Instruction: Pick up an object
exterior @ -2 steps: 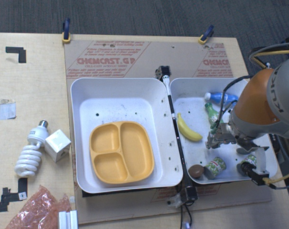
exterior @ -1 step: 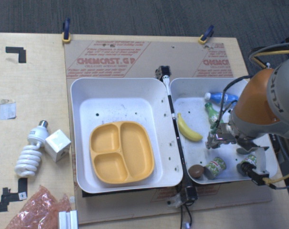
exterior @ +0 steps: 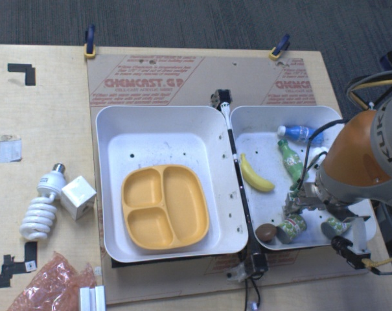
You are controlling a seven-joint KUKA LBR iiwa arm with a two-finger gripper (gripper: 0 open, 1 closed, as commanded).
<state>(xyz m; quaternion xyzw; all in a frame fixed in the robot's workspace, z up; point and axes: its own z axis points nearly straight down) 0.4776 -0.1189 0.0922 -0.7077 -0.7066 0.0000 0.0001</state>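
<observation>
- The end effector [exterior: 297, 207] hangs low in the right bin [exterior: 260, 118], near its front edge, under the arm's orange band [exterior: 354, 154]; whether it is wide, narrow or holding anything cannot be told.
- On the table [exterior: 46, 109], left of the bins: one spiral light bulb [exterior: 42, 207], one small white cube [exterior: 78, 197] touching it, and one red mesh bag [exterior: 53, 282] at the front edge.
- Left bin [exterior: 160, 115]: one yellow divided tray [exterior: 164, 206] with three compartments.
- Right bin: one banana [exterior: 254, 175], one brown round object [exterior: 267, 232], one green bottle [exterior: 290, 161], one clear bottle with a blue label [exterior: 298, 133], and one green-patterned can [exterior: 291, 227] just below the end effector.
- Two blue clamps [exterior: 90, 41] at the board's far edge.
</observation>
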